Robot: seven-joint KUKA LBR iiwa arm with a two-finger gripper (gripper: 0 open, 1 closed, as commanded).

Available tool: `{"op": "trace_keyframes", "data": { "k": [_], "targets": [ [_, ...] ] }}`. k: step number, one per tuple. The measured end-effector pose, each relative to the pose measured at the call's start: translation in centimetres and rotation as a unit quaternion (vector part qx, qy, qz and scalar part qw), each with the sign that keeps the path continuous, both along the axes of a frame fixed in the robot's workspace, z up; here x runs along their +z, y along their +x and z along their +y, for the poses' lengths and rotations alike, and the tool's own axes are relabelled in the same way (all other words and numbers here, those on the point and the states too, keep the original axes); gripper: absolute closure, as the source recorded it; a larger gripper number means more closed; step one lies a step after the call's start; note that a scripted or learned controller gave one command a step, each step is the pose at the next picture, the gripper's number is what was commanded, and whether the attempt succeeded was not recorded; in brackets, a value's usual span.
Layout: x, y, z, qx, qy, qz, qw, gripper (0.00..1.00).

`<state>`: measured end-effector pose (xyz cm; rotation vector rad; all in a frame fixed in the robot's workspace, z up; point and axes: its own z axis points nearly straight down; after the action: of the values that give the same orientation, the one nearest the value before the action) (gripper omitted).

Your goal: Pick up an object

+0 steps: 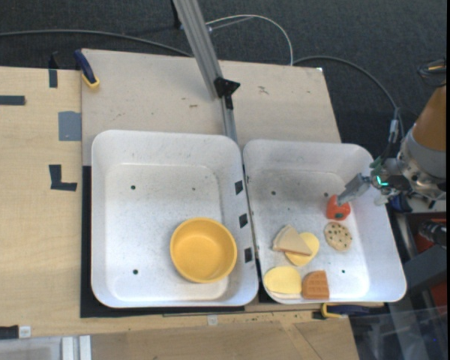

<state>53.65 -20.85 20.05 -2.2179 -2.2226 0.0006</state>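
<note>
At the near edge of the right-hand shallow white bin [375, 276] you find a brown square biscuit-like piece [316, 285] touching a pale yellow round disc [283, 280]. Just beyond them, a tan wedge [288, 240] overlaps a yellow heart-shaped piece [304, 247]. To their right lies a round speckled cookie [337, 236]. Beyond it sits a small red-orange rounded object [338, 209], with the gripper [354, 189] directly at its far right side, touching or nearly so. Whether the claw is open, closed or gripping, you cannot tell. In the left-hand white bin [105, 201] a yellow plastic bowl [203, 250] stands upright. No legible writing or brand appears anywhere.
</note>
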Motion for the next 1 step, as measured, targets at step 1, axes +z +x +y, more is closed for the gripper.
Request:
{"op": "trace_keyframes", "data": {
  "k": [1],
  "targets": [
    [-6.38, -0.45, 0.47, 0.000, 0.0005, 0.003, 1.0000, 0.00]
  ]
}}
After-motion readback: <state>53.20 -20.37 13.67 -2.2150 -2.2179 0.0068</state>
